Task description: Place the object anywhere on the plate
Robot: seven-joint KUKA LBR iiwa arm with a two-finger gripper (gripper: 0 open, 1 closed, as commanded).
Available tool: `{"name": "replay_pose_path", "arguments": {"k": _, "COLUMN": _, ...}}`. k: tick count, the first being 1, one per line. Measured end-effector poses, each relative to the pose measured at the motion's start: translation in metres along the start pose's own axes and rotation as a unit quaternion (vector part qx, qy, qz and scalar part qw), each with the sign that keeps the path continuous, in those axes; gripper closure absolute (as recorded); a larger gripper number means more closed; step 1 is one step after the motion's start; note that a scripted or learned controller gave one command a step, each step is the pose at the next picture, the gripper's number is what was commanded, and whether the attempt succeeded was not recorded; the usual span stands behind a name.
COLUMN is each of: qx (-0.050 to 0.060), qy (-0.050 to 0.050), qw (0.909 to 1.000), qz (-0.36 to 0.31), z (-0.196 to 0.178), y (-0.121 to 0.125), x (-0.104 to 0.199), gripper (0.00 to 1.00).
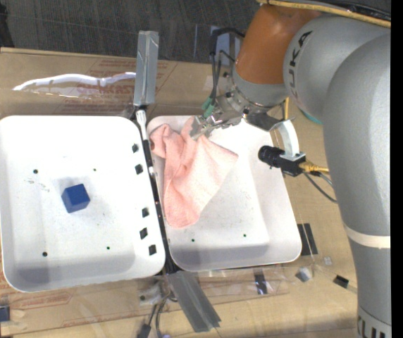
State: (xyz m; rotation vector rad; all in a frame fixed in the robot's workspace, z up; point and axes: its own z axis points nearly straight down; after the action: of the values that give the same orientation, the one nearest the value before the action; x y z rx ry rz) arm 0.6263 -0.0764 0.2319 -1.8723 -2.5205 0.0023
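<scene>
i am looking down at my bench with two white bins side by side. the left bin (18,189) has a small blue cube (76,197) sitting on its floor, a bit left of the middle, all by itself. the right bin (275,217) has a pink cloth (191,171) in it. the cloth is spread in a loose, crumpled shape along the left side of that bin, from the top left corner down past the middle, and its lower end is close to the wall between the two bins. my arm (342,118) comes in from the right, big and grey, with an orange band (268,41) above the wrist. the gripper (212,122) is down at the top edge of the right bin, right at the upper corner of the pink cloth (the cloth looks a little pulled up there). i cannot tell if the claw is spread or pinching the cloth, because it is small and mixed up with wires and metal bits. a black part (275,157) sticks out from the wrist over the right bin. the bins sit on a brown cardboard sheet (60,69) with some tape (75,84) on it.
</scene>
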Motion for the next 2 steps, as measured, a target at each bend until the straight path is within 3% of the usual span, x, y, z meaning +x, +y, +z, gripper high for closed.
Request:
{"name": "replay_pose_path", "arguments": {"k": 1, "qx": 0.001, "qy": 0.0, "qw": 0.9795, "qz": -0.201, "z": -0.007, "y": 0.005, "x": 0.044, "gripper": 1.0}}
{"name": "replay_pose_path", "arguments": {"k": 2, "qx": 0.001, "qy": 0.0, "qw": 0.9191, "qz": -0.394, "z": -0.014, "y": 0.011, "x": 0.096, "gripper": 1.0}}
